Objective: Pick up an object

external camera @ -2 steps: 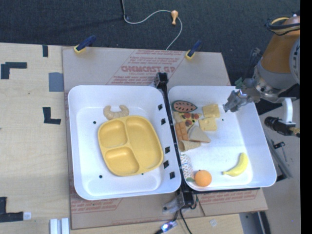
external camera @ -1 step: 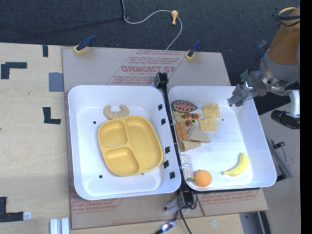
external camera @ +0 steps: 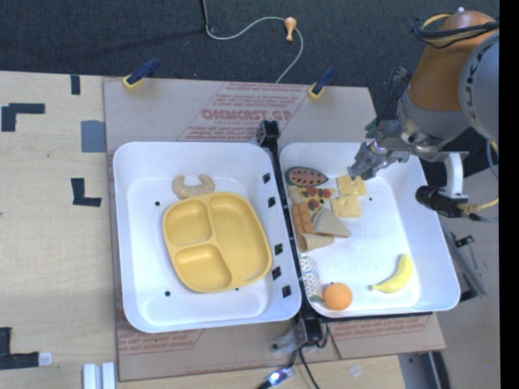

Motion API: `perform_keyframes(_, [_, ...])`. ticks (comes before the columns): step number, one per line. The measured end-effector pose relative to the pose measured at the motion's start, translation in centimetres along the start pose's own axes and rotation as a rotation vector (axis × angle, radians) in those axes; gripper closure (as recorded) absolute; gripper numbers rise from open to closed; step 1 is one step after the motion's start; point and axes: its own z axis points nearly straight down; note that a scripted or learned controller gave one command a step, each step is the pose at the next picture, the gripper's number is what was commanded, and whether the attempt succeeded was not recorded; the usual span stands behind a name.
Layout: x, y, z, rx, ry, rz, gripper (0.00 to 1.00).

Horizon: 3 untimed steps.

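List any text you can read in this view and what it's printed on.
"CHEMCAST GP", red print on the cardboard sheet behind the two bins; it reads roughly so, since the letters are blurred.
Smaller red lines beside it: too blurred to read.
Red print on the cardboard's front edge: too blurred to read.

Wooden bench (external camera: 49,241) bearing cardboard sheet (external camera: 235,112); two white bins (external camera: 138,241) side by side on cardboard

Yellow divided tray (external camera: 216,241) and pale tan pretzel-shaped piece (external camera: 193,186) in left white bin (external camera: 134,241); yellow banana (external camera: 394,275), orange fruit (external camera: 337,296), pale yellow cheese blocks (external camera: 349,197) in right white bin (external camera: 422,241); grey arm (external camera: 454,71), orange-banded.
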Motion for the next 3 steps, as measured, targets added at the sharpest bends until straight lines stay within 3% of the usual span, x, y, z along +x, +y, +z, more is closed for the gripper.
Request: perform_keyframes(3, [16.7, 1.6, 0.4, -0.001, 0.0, -0.001, 1.0])
